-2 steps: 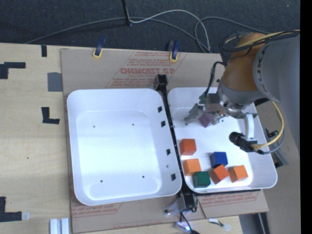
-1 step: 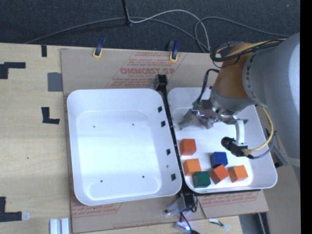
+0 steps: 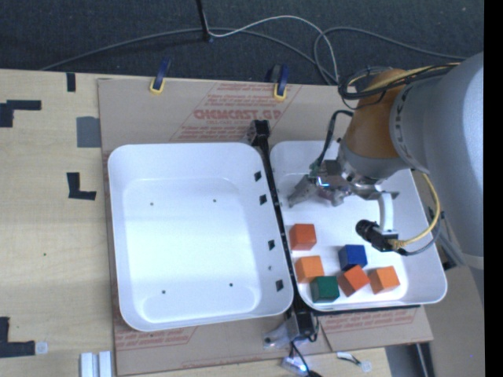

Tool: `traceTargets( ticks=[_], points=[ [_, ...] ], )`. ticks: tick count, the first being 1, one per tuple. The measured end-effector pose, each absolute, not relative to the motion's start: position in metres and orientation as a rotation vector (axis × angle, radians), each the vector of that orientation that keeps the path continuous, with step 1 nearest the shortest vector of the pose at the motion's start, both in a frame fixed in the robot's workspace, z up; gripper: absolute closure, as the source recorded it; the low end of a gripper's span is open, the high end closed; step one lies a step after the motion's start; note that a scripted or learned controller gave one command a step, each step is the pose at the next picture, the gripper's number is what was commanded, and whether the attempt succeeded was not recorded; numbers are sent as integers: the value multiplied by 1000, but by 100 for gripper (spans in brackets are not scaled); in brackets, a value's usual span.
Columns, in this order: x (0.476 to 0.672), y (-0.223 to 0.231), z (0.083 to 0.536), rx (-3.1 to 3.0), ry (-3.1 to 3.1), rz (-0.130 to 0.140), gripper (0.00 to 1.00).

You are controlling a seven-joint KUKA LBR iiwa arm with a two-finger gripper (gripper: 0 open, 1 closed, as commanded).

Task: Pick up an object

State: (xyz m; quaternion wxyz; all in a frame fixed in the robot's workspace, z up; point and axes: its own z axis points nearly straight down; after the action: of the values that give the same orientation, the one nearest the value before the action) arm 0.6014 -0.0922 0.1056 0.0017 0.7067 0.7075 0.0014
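The gripper (image 3: pixel 301 192) hangs spread wide and empty above the right bin (image 3: pixel 424 289), so I'd centre it squarely over the nearest orange block (image 3: pixel 303 236) before descending.

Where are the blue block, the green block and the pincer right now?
blue block (image 3: pixel 353 255): camera view, middle of its top face.
green block (image 3: pixel 324 289): camera view, centre of its top face.
pincer (image 3: pixel 305 191): camera view, midway between its fingertips, above the right bin's upper left part.

Dark carpet floor (image 3: pixel 94 22), wooden bench (image 3: pixel 47 234), cardboard sheet (image 3: pixel 212 112), 2 blue clamps (image 3: pixel 160 75)
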Motion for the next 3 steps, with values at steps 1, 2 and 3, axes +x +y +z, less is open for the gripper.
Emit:
traceTargets(
  ticks=[1, 2, 3],
  points=[
    [600, -92, 113, 2221, 2223, 0, 100],
    [607, -89, 157, 2220, 2221, 2, 100],
    [603, -97, 215, 2219, 2219, 4, 100]
  ],
)
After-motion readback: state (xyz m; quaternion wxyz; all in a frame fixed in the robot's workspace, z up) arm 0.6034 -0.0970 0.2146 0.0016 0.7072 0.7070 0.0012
